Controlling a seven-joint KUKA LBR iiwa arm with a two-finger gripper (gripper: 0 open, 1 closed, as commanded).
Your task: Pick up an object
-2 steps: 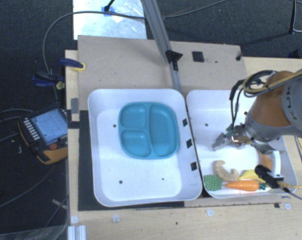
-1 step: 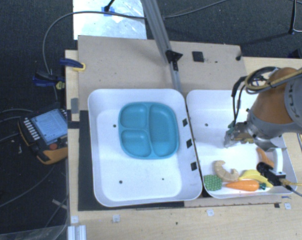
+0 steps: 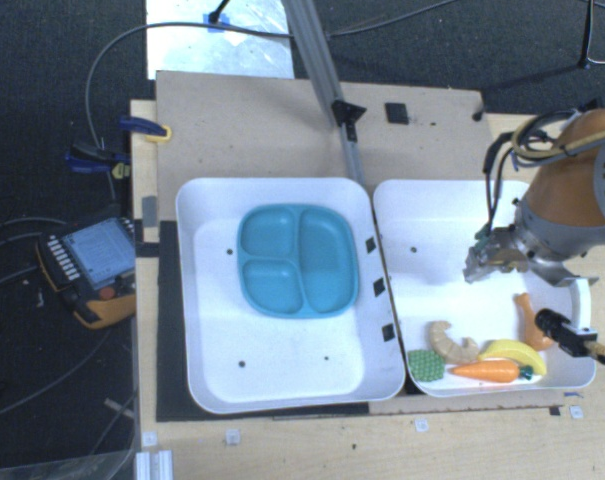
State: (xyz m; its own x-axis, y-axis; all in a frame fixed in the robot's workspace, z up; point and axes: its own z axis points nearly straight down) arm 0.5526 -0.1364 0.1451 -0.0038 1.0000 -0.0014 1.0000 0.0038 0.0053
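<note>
In the right bin [image 3: 422, 218], several toy foods lie along the near edge: a green piece [image 3: 427, 365], a beige knobbly piece [image 3: 450, 340], a yellow banana [image 3: 514, 353], an orange carrot [image 3: 487, 371] and a small orange piece [image 3: 529, 316]. My gripper [image 3: 485, 260] hangs over the right part of this bin, above and left of the small orange piece and apart from all the foods. I see nothing held in it. The arm's grey and orange wrist [image 3: 572, 198] covers the bin's far right corner.
The left bin [image 3: 207, 298] holds a blue divided plate [image 3: 298, 259]. A grey pole [image 3: 322, 58] slants across the back of the bench. A handheld controller [image 3: 90, 268] and cables lie on the floor at the left.
</note>
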